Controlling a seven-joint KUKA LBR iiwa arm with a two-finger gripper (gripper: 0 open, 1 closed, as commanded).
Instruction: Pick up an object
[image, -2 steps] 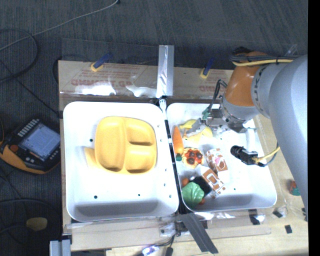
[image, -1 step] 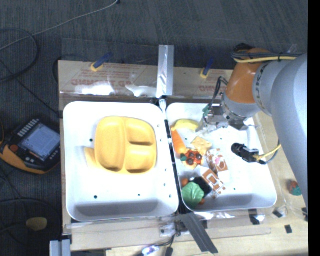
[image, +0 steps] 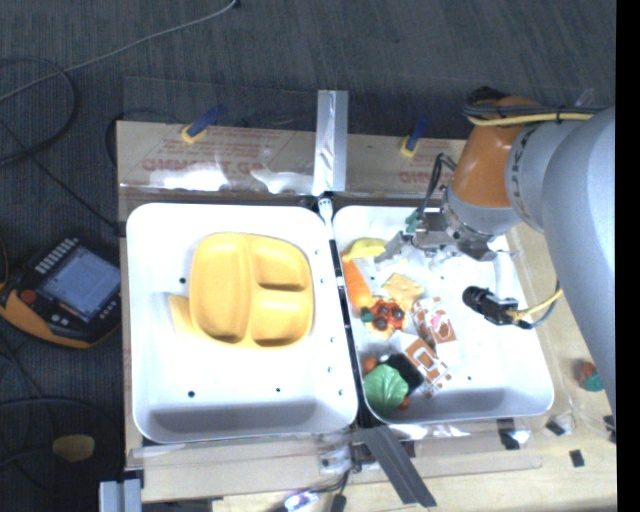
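Camera view has my gripper (image: 432, 238) poised over the right bin (image: 520, 395) near the yellow toy (image: 366, 247), nothing picked yet; finger state I cannot tell.

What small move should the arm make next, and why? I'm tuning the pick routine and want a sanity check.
Probably a short descent toward the clutter. The gripper sits near the far edge of the right bin, beside the yellow item and orange carrot-like piece; nothing is seen between its fingers. The yellow tray lies in the left bin, farther off.
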